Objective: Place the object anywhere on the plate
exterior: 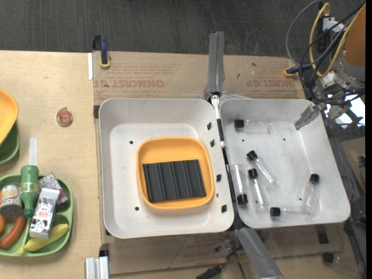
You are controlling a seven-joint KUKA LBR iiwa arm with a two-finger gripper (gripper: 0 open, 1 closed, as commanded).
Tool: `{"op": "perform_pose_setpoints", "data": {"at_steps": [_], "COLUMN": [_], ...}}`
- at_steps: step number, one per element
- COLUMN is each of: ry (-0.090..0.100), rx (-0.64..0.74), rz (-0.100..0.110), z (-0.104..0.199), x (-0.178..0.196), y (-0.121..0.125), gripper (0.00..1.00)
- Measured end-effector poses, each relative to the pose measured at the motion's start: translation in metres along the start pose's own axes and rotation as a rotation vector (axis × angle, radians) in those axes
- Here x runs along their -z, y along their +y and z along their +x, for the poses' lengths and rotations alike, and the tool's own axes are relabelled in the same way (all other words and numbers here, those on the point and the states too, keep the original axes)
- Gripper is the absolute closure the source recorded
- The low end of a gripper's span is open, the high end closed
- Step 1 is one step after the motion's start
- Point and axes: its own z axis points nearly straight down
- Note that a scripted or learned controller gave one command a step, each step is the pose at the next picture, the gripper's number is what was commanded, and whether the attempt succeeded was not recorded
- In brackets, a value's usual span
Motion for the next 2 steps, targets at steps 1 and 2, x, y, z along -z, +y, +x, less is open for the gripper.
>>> {"op": "perform_pose_setpoints", "data": {"at_steps": [1,2], "ry": [-0.005,0.0], "rx": [-0.007,0.143], "rz": [0.004,0.0], "z": [0.0,-0.004], "x": [0.009,0.087], "y": [-0.001,-0.001], "gripper": [1.0,1.0]}}
